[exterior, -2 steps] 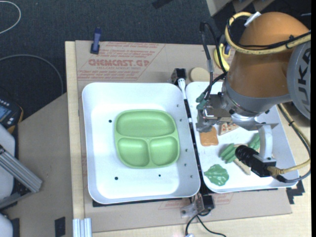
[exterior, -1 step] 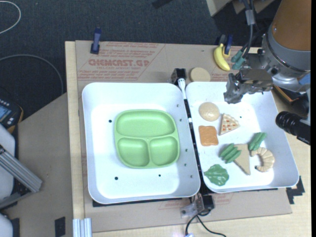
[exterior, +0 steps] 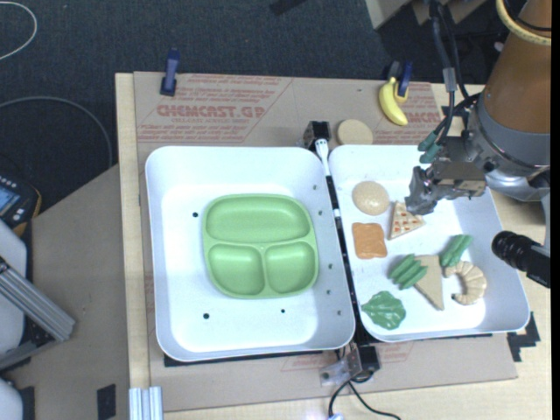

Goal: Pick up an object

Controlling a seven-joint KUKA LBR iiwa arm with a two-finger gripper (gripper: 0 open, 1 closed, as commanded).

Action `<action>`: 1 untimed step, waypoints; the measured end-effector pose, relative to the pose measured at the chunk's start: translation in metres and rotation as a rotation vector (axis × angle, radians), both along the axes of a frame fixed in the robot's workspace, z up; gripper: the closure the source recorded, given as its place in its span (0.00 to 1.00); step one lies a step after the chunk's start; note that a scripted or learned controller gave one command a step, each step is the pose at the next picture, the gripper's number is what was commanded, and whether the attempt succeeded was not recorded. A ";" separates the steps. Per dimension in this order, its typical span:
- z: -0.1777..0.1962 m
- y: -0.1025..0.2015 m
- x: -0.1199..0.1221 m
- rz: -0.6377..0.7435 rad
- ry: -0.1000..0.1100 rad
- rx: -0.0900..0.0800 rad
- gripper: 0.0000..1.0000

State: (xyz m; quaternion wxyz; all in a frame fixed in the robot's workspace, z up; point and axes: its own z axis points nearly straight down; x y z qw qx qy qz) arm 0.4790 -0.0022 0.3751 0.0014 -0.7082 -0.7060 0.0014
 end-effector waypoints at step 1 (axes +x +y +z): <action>0.012 0.001 0.001 0.004 -0.007 -0.001 1.00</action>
